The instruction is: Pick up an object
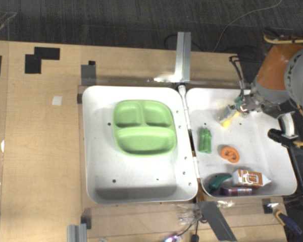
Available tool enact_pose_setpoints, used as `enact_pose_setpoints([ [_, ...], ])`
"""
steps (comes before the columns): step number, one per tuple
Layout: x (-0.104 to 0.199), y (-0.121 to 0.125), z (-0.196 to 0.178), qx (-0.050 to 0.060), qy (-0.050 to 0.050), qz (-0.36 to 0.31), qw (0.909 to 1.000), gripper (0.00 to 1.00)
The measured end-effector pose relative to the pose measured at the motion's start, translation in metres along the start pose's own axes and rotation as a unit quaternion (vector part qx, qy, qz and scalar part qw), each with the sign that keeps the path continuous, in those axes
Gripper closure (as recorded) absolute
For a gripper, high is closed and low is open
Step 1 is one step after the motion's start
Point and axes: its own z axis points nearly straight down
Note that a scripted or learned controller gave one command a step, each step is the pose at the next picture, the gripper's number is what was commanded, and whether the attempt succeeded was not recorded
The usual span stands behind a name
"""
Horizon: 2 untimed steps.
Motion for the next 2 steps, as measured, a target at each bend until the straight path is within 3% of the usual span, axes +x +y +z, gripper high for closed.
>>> enact_pose_setpoints([
  [1,0.0453,0.0155,-0.0006,0.001,-0.001,-0.043,0.9991,0.00],
  [2,0.0477,0.0141,-0.0088,0.008,0.005,-0.044,0.9990,1.00],
])
